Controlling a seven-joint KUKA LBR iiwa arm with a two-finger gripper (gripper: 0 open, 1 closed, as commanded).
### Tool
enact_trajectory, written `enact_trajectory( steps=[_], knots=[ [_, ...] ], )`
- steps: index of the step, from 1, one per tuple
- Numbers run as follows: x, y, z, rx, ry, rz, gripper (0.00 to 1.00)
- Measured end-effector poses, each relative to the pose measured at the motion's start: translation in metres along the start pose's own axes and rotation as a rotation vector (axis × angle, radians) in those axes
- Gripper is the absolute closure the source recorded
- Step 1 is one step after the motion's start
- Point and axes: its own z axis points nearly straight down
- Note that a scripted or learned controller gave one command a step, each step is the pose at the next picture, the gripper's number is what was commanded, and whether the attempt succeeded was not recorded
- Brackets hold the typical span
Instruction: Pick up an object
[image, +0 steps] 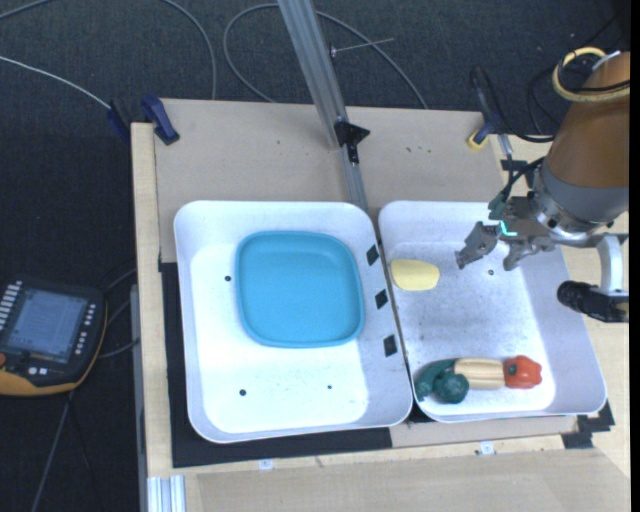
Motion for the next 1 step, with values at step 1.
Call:
enact_trajectory(
  steps=[1],
  knots=[
    [0.0, 0.0, 0.0001, 0.0, 0.0, 0.0, 0.0]
  ],
)
